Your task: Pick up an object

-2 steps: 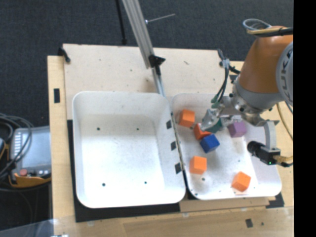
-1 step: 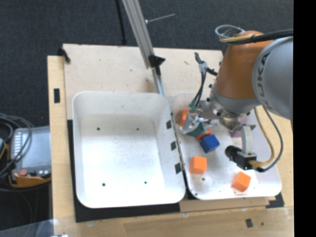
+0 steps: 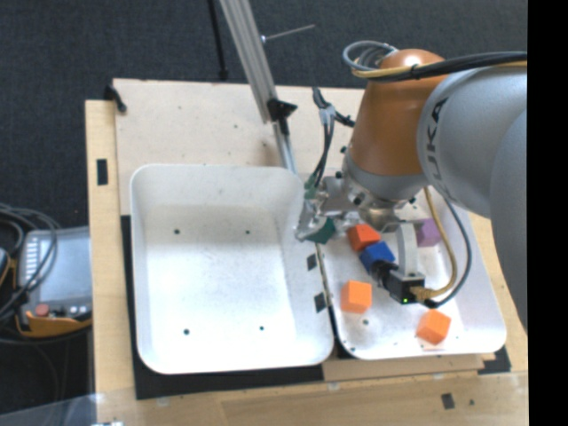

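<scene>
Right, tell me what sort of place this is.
Most likely a robotics lab's grasping test bench: a grey and orange robot arm reaches over two white bins holding small coloured blocks, with an aluminium mast and cables alongside.

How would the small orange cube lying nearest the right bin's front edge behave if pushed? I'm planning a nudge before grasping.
The small orange cube has flat faces and looks blocky, so it would probably slide, not roll. It seems stiff, with crisp edges, likely foam or wood, so light. It lies close to the shallow white right bin's front wall, so a forward push may jam it there.
</scene>
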Controlling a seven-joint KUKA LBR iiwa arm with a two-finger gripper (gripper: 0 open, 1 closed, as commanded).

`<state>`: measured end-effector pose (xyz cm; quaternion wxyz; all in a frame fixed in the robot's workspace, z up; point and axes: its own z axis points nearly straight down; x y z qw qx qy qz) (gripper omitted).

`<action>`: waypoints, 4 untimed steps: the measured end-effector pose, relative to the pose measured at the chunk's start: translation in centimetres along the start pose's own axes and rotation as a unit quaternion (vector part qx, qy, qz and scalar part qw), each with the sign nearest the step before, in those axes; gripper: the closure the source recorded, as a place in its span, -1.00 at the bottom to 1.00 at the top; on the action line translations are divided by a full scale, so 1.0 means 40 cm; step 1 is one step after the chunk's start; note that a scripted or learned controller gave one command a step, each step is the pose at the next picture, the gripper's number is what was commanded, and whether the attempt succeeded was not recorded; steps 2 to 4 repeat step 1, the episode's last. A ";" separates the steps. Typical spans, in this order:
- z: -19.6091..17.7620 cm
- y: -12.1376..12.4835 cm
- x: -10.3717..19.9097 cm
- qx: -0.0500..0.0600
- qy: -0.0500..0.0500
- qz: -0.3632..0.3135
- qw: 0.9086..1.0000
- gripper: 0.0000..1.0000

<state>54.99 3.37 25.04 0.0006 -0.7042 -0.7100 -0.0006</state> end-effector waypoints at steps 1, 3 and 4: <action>0.019 0.046 0.132 0.000 -0.001 0.000 1.000 1.00; 0.019 0.046 0.132 0.000 -0.001 0.000 1.000 1.00; 0.019 0.046 0.132 0.000 -0.001 0.000 1.000 1.00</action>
